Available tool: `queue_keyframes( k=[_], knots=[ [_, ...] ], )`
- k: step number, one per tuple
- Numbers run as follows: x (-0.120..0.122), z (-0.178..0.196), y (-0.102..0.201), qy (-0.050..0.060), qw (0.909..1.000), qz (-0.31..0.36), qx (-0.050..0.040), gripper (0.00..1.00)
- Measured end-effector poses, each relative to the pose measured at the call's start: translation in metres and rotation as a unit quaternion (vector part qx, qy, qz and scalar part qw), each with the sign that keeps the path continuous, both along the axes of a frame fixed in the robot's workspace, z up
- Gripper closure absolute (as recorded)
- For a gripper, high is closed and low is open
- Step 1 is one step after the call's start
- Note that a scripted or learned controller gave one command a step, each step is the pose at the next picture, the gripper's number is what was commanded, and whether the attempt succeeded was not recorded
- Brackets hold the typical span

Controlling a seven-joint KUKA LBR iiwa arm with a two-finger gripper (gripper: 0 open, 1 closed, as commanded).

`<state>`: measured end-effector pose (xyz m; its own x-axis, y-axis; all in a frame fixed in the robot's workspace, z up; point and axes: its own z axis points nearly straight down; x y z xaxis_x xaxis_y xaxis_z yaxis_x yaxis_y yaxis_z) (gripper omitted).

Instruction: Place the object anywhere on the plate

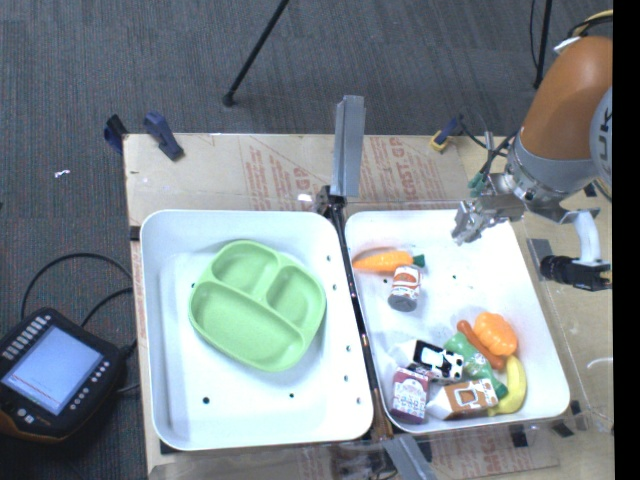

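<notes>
While the green divided plate [258, 305] lies bare in the left bin [160, 368], every candidate object remains in the right bin [530, 268], so no transfer appears to have been made yet. The claw [470, 224] hangs above the far part of the right bin, beyond the toy carrot [385, 260]; nothing can be seen between its fingers, and whether they are spread or pressed together cannot be told from this slant. Its position suggests a pick being lined up over the carrot end of the bin, though which object is intended cannot be determined.

Counted relative to the plate: one plate with three compartments, occupying the middle of its bin, presumably set flat and central to give a wide landing area. To the plate's right, across the divider between the two bins, lie one toy carrot, and just beside it toward the camera one small can [405, 287] on its side. Farther from the plate, heaped in the near corner of the right bin, are roughly seven items: an orange pepper-like toy [495, 333], a banana [515, 383], a black-and-white carton [437, 358], a dark red box [410, 392], a brown carton [470, 396], and green and orange pieces partly hidden. The heap touches throughout, which would probably hinder a clean grasp. Two blue clamps [160, 133] sit at the worktop's [260, 168] far edge beyond the plate.
</notes>
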<state>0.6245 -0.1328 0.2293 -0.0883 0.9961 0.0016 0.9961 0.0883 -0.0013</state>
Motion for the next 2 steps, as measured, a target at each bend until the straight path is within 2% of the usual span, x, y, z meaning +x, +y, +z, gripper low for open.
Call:
queue_keyframes(
  k=[1,2],
  knots=[
    [-0.013,-0.043,0.073,0.001,0.9949,0.1,0.0,1.0],
    [-0.043,-0.043,0.124,0.001,0.9624,0.272,0.0004,1.0]
  ],
)
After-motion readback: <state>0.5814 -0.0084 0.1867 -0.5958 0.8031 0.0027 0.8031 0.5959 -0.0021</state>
